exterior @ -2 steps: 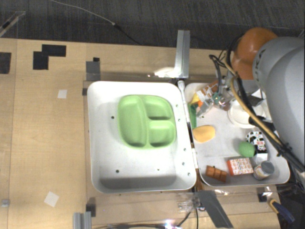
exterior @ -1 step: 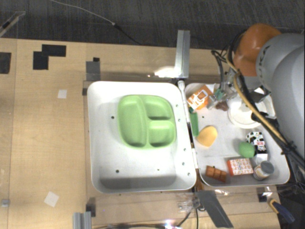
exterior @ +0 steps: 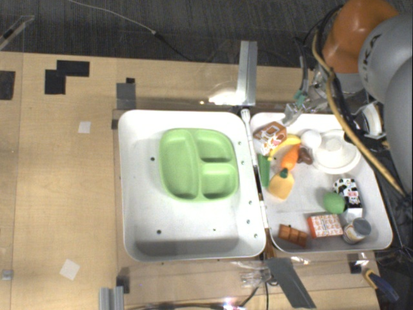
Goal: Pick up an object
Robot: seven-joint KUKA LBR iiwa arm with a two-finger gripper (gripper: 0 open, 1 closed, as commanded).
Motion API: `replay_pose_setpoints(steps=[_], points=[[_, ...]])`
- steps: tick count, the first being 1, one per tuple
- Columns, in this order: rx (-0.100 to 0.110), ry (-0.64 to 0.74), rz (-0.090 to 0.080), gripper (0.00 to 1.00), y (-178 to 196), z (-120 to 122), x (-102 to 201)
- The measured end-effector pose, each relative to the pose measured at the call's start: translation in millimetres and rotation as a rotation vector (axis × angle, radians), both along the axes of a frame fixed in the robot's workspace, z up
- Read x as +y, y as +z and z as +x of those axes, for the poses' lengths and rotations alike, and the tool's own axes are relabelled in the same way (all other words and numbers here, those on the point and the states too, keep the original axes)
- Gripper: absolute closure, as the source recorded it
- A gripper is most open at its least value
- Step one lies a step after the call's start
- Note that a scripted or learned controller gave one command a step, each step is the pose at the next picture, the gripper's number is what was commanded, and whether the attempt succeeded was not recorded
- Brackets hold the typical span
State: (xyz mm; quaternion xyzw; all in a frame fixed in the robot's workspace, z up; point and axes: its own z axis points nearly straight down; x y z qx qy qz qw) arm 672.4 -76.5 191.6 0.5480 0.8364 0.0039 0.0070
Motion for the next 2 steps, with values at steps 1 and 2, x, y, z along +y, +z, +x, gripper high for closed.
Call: replay_pose_setpoints(steps=[1, 2], points=[[0.005, 0.31, -0.006, 1.0, 59.0, -1.8, -42.1], [0.008, 0.427, -0.008, 1.0, 72.8, -9.1, -113.2]])
